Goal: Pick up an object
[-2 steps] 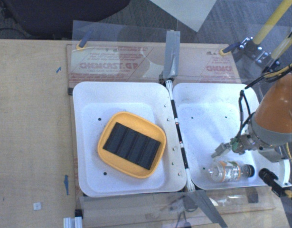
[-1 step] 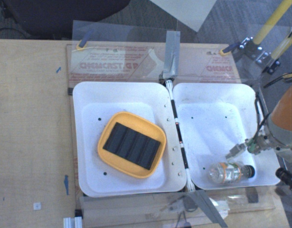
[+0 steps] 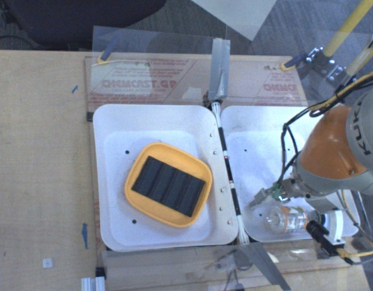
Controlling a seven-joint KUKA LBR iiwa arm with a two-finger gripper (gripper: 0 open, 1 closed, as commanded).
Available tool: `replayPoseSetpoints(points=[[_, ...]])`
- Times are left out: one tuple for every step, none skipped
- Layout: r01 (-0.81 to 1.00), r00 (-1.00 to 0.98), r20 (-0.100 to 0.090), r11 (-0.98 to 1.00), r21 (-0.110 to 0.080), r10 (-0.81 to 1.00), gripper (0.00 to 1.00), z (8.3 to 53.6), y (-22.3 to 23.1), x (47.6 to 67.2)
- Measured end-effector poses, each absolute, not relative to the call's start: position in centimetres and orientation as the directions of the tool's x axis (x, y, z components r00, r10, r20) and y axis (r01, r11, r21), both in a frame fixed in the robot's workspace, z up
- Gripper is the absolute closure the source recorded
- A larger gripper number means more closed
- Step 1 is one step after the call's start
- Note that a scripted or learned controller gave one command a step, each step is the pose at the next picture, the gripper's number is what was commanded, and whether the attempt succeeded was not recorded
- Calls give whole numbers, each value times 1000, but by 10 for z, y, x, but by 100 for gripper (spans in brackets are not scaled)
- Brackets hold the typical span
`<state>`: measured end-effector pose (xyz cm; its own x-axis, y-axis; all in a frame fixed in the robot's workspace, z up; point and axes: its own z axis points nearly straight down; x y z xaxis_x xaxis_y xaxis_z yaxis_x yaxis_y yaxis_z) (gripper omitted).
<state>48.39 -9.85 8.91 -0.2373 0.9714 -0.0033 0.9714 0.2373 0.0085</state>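
Reading "CHEMCAST GP" on the rear panel (image 3: 141, 83); pincer (image 3: 262, 197) state unclear.

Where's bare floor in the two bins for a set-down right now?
Right bin: its far half, behind the gripper, is bare. Its near edge is crowded by the gripper and a clear bottle. Left bin: the yellow tray fills the middle, leaving narrow strips along the walls.

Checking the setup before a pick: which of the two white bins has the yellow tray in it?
The left bin: the yellow tray with its dark insert lies there. The gripper is over the right bin.
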Motion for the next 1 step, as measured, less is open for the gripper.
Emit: replayPoseSetpoints(points=[[958,-285,-1,285,1,958,0,138,-161,480]])
